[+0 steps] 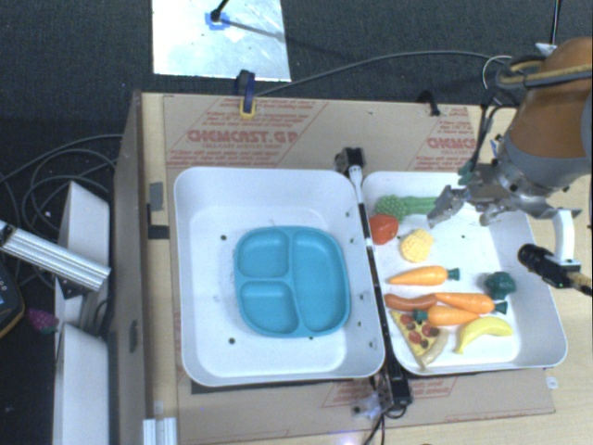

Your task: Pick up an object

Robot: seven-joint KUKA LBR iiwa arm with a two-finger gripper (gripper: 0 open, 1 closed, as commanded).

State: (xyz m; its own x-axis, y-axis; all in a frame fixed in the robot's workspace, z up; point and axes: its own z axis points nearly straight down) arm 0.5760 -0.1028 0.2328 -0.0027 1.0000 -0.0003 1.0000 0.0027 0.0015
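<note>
While the jaws (466, 207) hang apart, the corn (417, 245) lies just beside them.

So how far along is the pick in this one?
Nothing looks picked yet. The gripper hangs over the far end of the right bin, near the green toy, with nothing visibly held. The carrots, banana, pizza slice and the rest lie in the bin. Left: the grasp and the lift.
</note>
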